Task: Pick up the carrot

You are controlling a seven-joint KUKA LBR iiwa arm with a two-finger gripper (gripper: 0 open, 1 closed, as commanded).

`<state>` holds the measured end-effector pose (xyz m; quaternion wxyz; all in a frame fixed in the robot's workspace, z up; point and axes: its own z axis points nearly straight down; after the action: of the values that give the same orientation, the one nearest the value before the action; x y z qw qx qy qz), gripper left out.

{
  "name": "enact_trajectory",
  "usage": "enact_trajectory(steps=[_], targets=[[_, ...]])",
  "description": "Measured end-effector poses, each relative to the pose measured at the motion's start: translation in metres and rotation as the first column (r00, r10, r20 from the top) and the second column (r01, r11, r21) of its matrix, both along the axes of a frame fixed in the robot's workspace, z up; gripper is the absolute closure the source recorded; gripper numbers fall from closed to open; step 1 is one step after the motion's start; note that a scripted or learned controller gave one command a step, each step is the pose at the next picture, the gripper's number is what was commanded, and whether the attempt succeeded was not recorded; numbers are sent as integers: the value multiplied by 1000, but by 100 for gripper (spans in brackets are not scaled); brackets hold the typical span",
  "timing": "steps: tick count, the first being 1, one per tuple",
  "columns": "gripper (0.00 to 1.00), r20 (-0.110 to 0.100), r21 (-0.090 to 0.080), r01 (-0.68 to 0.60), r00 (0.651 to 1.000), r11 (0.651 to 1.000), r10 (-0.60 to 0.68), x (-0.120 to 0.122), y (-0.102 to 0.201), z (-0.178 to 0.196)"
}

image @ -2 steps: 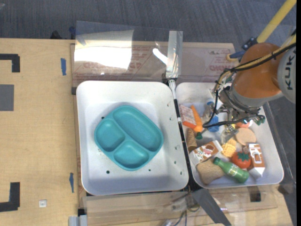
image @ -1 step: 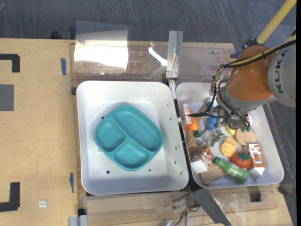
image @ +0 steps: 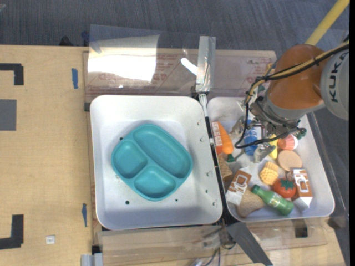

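Observation:
The carrot [image: 224, 139] is an orange stick with a green tip. It lies along the left wall of the right bin [image: 323, 188], close to the divider between the bins. My gripper [image: 256, 133] hangs under the orange wrist band, low over the middle of the right bin. It is a short way to the right of the carrot and apart from it. Cables and the wrist hide most of the gripper, and a small blue item [image: 251, 141] lies just beneath it.
The left bin [image: 105, 121] holds a teal divided plate [image: 152, 160]. The right bin is crowded with toy food: a corn piece [image: 269, 173], tomato [image: 284, 187], green bottle [image: 273, 199], brown slice [image: 289, 160], small cartons [image: 239, 183] and a bread piece [image: 249, 204].

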<state>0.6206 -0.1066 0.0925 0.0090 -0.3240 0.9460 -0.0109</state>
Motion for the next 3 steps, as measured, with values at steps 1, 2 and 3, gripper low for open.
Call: enact_trajectory(steps=[1,2,3], targets=[[0,0,-7,-226,974,974,226,3,0,2],[0,-7,17,-137,990,990,137,-60,109,99],[0,-16,15,-127,992,992,127,-39,52,93]])
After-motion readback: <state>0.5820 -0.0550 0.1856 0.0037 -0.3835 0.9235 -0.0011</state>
